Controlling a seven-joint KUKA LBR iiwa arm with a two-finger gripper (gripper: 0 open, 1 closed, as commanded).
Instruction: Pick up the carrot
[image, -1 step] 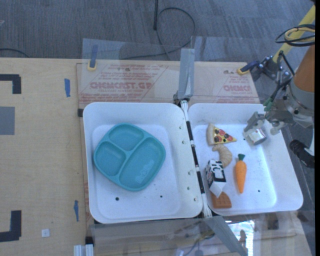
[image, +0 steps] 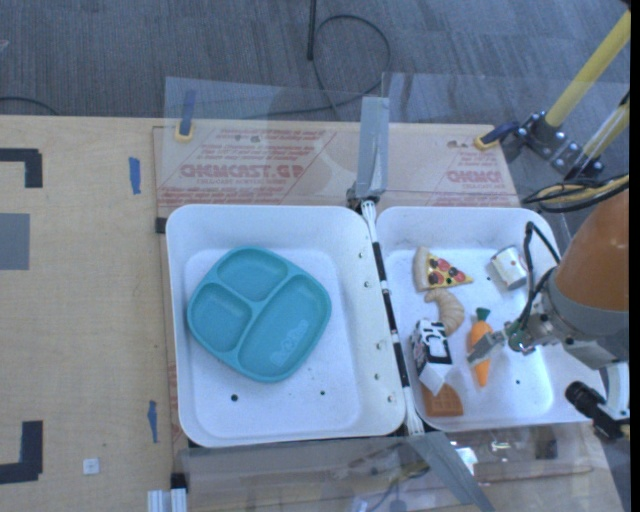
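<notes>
The carrot (image: 480, 350) is small and orange with a green top, and lies upright-to-the-view in the middle of the right bin (image: 535, 400). My gripper (image: 498, 343) reaches in from the right and sits low right at the carrot's right side, with part of it overlapping the carrot's middle. The carrot rests on the bin floor. The grey wrist and orange band (image: 600, 260) rise behind the gripper at the right edge.
In the right bin lie a pizza slice (image: 440, 270), a silvery block (image: 508, 266), a beige bread piece (image: 448, 310), a black-and-white carton (image: 432, 348) and a brown slice (image: 443, 400). The left bin (image: 200, 420) holds a teal divided plate (image: 260, 312).
</notes>
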